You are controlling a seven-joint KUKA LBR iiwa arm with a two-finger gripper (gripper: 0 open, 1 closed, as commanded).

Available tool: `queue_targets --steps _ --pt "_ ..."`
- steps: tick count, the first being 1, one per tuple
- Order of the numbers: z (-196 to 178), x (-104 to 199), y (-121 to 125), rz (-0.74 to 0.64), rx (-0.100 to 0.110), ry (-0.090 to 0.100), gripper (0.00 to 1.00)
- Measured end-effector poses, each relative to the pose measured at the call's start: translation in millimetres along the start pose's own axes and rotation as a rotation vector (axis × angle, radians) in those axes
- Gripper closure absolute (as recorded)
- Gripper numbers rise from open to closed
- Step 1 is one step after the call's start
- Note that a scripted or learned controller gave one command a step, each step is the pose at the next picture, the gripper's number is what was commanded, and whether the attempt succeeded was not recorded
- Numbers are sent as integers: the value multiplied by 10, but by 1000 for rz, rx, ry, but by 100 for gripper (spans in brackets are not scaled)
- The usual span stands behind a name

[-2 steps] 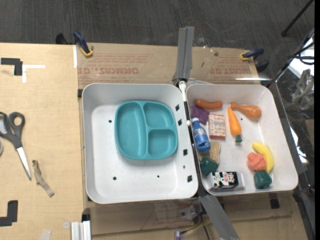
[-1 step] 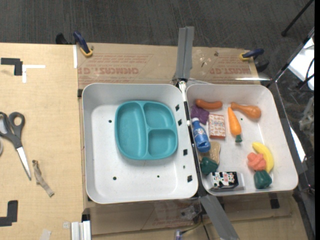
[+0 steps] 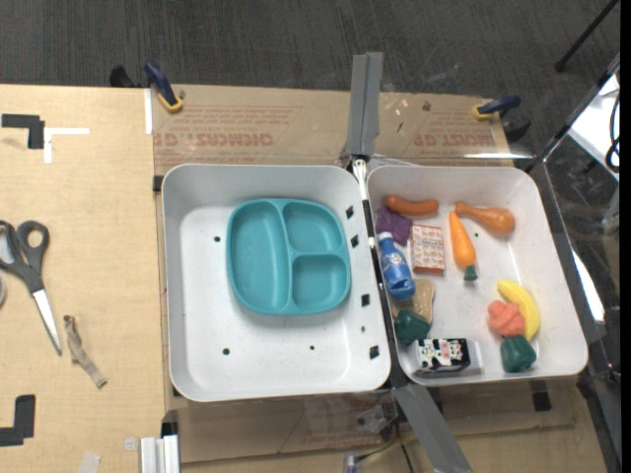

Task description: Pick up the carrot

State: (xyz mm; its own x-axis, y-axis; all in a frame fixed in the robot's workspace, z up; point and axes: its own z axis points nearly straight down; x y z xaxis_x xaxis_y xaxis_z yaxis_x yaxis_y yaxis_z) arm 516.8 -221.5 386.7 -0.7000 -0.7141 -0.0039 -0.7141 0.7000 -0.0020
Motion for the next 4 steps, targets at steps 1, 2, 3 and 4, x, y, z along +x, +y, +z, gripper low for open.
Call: queue_targets --steps 1,2,3,4 --pt "-155 -164 -158 -268 -1 0 100" --pt "-16 239 242 -576 -4 0 100" --pt "340 263 272 -915 -5 -1 100" --pt "257 246 264 -910 -5 -5 100"
